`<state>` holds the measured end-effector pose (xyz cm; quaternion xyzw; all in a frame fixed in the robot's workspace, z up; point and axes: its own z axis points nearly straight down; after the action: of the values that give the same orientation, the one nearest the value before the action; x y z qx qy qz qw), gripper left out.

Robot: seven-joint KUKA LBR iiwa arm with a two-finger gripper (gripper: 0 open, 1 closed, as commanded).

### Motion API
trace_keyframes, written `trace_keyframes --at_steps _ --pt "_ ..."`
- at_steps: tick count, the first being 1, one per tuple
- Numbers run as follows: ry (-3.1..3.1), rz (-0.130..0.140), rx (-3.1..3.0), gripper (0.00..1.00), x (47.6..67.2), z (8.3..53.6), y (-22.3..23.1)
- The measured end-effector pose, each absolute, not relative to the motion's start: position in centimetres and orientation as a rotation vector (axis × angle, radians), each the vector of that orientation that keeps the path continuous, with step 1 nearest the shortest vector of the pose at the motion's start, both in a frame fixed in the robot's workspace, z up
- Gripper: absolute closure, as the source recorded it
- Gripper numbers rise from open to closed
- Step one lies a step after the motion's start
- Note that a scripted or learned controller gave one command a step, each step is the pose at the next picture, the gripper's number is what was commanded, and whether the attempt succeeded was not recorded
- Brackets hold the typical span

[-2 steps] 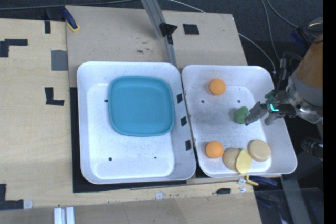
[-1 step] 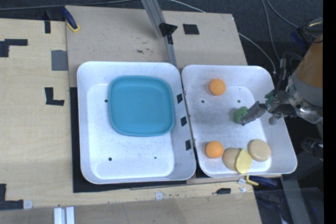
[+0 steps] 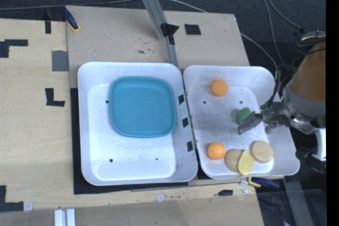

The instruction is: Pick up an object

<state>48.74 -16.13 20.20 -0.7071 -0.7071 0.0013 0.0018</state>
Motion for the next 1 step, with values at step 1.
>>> trace_keyframes --at_steps 1 --pt "-2.218 0.005 -2.218 0.00 48.88 14.65 -17.05"
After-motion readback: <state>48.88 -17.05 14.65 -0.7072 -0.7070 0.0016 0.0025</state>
